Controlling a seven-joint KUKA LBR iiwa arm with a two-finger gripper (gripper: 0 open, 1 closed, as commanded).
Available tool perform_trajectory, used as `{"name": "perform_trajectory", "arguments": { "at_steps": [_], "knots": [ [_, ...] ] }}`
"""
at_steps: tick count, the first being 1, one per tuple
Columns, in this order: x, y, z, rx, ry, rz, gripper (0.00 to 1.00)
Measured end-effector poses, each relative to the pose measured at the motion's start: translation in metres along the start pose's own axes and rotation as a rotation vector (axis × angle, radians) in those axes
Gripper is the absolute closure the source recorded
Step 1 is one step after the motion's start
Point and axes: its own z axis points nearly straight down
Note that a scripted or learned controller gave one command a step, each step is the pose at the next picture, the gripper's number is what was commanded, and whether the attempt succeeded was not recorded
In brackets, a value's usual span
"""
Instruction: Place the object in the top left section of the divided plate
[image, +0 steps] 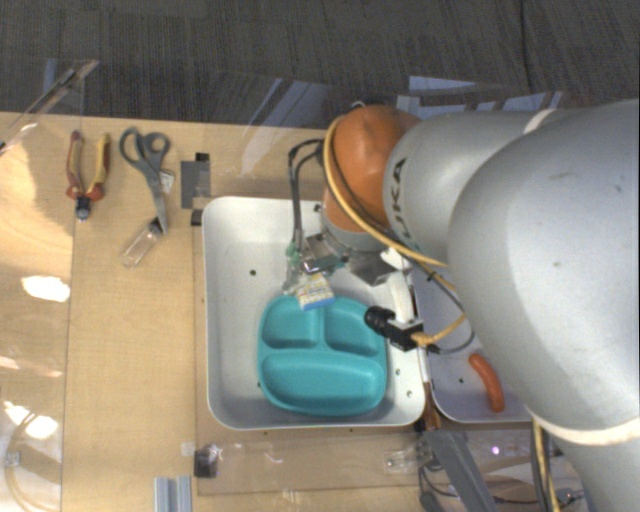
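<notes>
Plate (322, 362): teal, divided, three sections, lying in left bin (225, 300), toward its near right part. Two small sections along far edge, one long section nearer the camera.

Gripper (312, 268): poised above plate's far edge, over top left section or just beyond its rim; exact height unclear from this slant. Finger spread: cannot tell, wrist and cabling in the way.

Object (314, 290): small, pale, with bluish and yellowish marks, directly below gripper, at far rim of top left section. Held, resting or mid-drop: cannot tell. No clear sight of it between fingers.

Arm (520, 260): grey, orange band above wrist, reaching in from right, covering much of right bin (455, 395).

Sausage (487, 383): reddish, in right bin, partly under arm.

Bench items, well apart from bins: pliers (84, 172), scissors (150, 165), left of left bin.

Progress, as judged: transport seemingly close to done, object at or beside target section. Remaining: confirm object sits inside section rather than on rim, release if not yet released, withdraw. All three plate sections otherwise bare.
</notes>
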Motion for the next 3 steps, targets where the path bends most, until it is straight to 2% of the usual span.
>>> {"name": "perform_trajectory", "arguments": {
  "at_steps": [1,2,3],
  "knots": [
    [-0.001,0.000,0.000,0.000,-0.001,0.001,0.00],
    [0.000,0.002,-0.013,-0.007,0.000,-0.001,1.00],
    [-0.014,-0.063,-0.096,0.000,-0.001,-0.152,1.00]
  ]
}}
